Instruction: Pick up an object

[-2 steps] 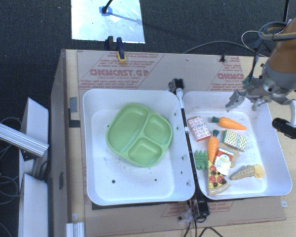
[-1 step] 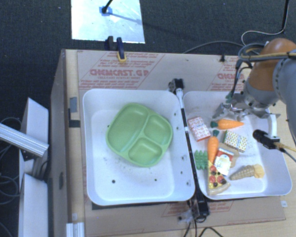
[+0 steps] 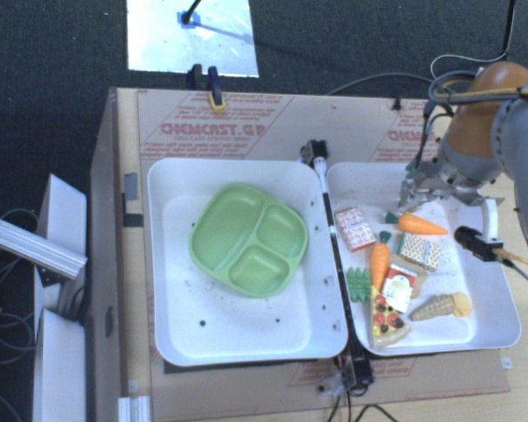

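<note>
The gripper [image 3: 420, 193] hangs low over the right bin [image 3: 502, 323], just above a carrot [image 3: 420, 225], a likely pick target. Whether it is open or closed cannot be told. The toys lie clustered here; the left bin [image 3: 172, 323] holds a green plate [image 3: 248, 238].
</note>
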You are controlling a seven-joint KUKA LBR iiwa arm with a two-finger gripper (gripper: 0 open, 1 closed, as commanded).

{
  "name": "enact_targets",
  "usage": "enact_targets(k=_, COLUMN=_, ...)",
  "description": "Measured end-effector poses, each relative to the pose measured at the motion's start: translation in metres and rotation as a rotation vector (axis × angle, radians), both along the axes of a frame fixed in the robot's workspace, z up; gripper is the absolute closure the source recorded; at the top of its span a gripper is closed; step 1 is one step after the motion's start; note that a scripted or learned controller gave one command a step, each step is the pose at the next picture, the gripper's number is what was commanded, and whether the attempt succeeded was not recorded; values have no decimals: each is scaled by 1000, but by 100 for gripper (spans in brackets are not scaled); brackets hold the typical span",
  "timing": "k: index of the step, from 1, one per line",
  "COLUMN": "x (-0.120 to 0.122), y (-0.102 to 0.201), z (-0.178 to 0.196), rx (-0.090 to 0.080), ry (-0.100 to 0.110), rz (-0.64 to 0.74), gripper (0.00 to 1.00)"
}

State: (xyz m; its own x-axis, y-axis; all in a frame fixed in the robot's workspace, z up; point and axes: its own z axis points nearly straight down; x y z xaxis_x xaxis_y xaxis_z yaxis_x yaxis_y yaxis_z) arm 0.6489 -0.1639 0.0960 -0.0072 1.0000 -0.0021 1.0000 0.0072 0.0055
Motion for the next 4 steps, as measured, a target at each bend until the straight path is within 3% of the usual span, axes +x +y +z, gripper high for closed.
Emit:
enact_targets(k=1, x=0, y=0, z=0, rx=0, ry=0, rz=1, gripper=0)
enact_targets(k=2, x=20, y=16, z=-11, rx=2, ry=3, rz=-2, gripper=0)
enact_targets(k=3, x=20, y=35, z=-11, rx=2, ry=3, rz=-2, gripper=0)
enact_targets(k=4, x=20, y=30, z=-11, rx=1, ry=3, rz=-5, gripper=0)
